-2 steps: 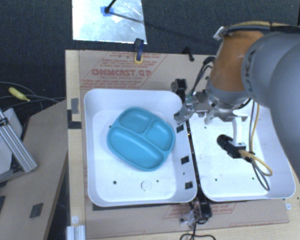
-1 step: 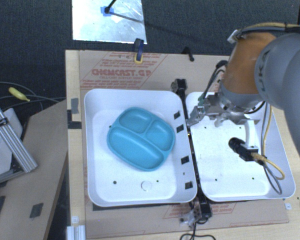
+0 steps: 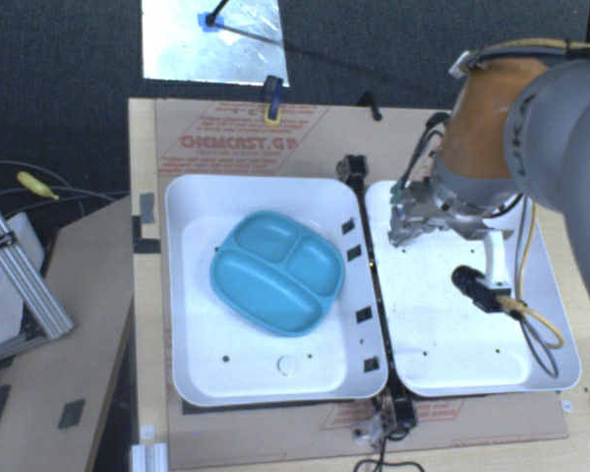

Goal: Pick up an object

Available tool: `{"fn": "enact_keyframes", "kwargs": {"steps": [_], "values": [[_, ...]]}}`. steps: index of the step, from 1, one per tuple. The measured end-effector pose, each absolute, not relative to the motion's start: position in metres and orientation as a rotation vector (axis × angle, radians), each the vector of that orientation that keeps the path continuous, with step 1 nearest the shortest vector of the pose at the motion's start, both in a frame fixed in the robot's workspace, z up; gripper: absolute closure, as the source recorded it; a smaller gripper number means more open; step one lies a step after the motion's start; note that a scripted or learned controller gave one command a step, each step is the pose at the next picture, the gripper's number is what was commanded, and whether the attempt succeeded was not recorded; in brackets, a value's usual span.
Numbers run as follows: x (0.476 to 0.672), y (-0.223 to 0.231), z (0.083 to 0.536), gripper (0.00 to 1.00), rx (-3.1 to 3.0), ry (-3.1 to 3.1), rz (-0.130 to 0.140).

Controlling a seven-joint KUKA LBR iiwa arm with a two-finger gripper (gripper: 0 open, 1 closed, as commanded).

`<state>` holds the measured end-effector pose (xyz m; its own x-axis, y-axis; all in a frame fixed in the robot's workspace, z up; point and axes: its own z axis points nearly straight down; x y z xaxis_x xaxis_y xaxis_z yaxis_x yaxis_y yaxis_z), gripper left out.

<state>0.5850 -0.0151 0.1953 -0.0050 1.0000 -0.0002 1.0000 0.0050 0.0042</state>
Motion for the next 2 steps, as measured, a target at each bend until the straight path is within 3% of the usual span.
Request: {"fn": "enact_keyframes", "kwargs": {"steps": [1,2], "values": [[0.526,-0.037,0.183,1.00,2.227,2.221,-0.005],[0.484,0.091,0.183,1.00,2.208,2.244,0.003]]}}
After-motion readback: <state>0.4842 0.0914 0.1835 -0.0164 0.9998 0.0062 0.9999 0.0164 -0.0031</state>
